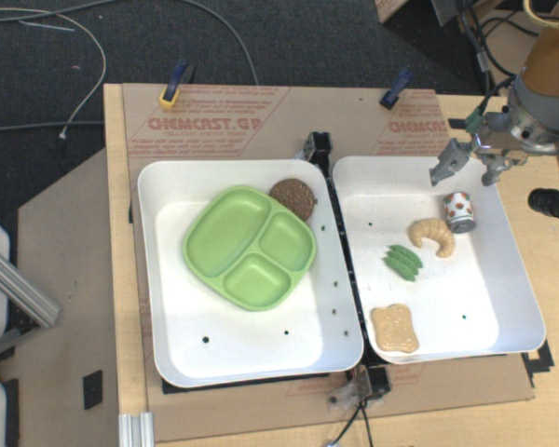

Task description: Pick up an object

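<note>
- Grey fingers [453, 161] hang spread wide, gripping nothing, above the right bin's [503, 333] far edge; the arm is cut off at the frame's right.
- Just below them stands a small red-and-white can [459, 210], touching a tan croissant [432, 235].

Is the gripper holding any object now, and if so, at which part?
Nothing is held. The gripper hangs open above the right bin; the can lies below it, apart from its fingers.
</note>
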Robot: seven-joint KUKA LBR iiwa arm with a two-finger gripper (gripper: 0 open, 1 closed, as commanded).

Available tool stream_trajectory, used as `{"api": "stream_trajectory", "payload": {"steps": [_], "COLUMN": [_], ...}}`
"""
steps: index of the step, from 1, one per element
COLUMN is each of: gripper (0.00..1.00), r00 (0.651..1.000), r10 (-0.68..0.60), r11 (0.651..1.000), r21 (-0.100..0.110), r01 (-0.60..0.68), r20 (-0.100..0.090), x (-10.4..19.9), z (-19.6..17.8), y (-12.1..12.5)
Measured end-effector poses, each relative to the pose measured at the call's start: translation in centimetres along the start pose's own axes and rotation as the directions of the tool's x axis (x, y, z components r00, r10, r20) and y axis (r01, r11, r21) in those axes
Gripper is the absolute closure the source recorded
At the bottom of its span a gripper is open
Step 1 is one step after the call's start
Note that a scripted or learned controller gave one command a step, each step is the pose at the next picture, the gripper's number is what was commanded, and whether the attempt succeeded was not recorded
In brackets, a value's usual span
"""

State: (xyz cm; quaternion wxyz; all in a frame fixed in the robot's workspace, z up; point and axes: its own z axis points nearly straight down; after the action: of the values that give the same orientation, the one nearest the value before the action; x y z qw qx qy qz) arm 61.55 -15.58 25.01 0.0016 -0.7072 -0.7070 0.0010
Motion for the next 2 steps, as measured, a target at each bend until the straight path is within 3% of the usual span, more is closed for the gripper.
{"api": "stream_trajectory", "payload": {"steps": [1,2], "gripper": [0.00,0.00], "r00": [1.000,1.000], "r10": [0.000,0.000], "r11": [1.000,1.000], "r21": [-0.002,-0.001], "r01": [0.000,0.000], "r20": [0.000,0.000], "x": [0.0,-0.7], "z": [-0.1,4.7], "y": [0.1,0.7]}}
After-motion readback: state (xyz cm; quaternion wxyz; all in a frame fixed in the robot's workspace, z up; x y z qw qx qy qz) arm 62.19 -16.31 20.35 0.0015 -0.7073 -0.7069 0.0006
